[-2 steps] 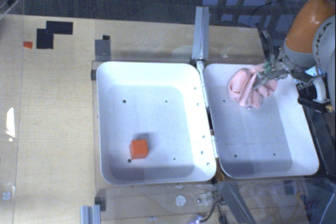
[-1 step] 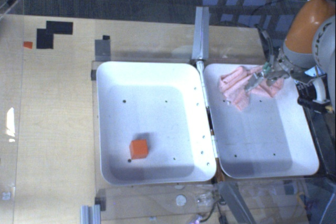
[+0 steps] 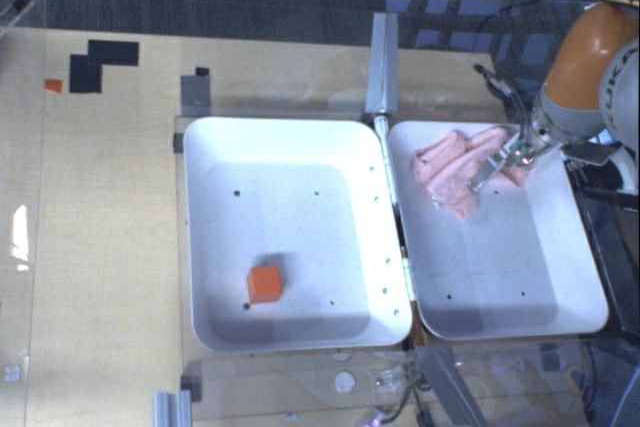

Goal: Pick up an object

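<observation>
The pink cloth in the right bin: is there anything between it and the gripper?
Nothing visible stands between them. The gripper is directly over the pink cloth at the far end of the right bin. The only other object, an orange block, lies in the left bin, well aside.

Block (image 3: 265, 284) in left bin (image 3: 200, 215), cloth (image 3: 455, 170) in right bin (image 3: 540, 305)

Orange block (image 3: 265, 284) in white left bin (image 3: 215, 215); pink cloth (image 3: 455, 170) in white right bin (image 3: 520, 265).
</observation>
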You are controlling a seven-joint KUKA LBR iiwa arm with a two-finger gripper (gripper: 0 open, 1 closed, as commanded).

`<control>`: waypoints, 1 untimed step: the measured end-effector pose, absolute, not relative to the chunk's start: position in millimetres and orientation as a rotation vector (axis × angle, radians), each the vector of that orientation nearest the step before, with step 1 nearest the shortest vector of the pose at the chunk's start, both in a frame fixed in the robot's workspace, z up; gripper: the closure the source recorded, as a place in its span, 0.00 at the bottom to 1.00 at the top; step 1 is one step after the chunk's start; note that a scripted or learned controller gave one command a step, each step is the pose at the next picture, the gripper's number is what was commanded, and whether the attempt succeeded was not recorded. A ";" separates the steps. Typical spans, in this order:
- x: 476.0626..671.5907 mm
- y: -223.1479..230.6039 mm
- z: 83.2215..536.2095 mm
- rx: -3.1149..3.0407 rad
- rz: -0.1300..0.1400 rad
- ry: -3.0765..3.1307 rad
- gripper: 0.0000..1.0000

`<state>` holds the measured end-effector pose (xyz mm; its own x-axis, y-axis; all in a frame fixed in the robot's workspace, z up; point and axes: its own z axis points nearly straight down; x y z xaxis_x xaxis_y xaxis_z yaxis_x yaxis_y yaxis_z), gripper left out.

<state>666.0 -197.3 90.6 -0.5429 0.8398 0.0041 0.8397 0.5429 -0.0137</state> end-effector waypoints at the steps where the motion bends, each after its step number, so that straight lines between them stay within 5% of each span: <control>1: 671.4 -195.7 104.6 -1.504 0.005 -2.774 1.00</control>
